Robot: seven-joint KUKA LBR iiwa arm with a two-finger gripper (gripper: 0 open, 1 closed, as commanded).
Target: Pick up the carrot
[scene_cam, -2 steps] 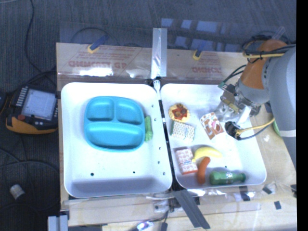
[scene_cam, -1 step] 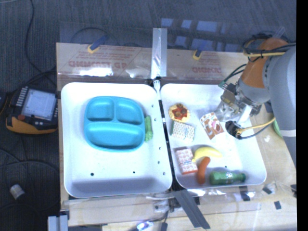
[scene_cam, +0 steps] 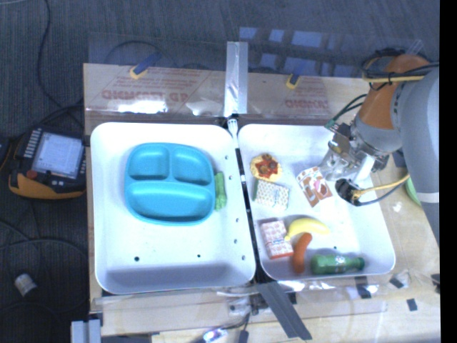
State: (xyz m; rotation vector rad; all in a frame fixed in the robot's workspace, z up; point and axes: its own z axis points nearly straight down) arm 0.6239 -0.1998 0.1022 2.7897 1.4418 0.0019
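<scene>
Orange carrot [scene_cam: 300, 252] near front of right bin [scene_cam: 371, 224], gripper [scene_cam: 341, 171] well apart

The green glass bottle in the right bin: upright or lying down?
Lying down: the green glass bottle rests lengthwise on the right bin's floor.

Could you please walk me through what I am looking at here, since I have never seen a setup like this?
This is one camera fixed above a bench, looking down at a slant. The grey machine with an orange band is a robot arm reaching in from the right; its gripper hangs over the right bin, near a red and white packet.

Two shallow white bins sit side by side. The left bin holds a blue divided plate with a green item beside it. The right bin holds small toy foods: a banana, a green bottle and the orange carrot, which the arm is meant to pick up. The carrot lies untouched.
</scene>
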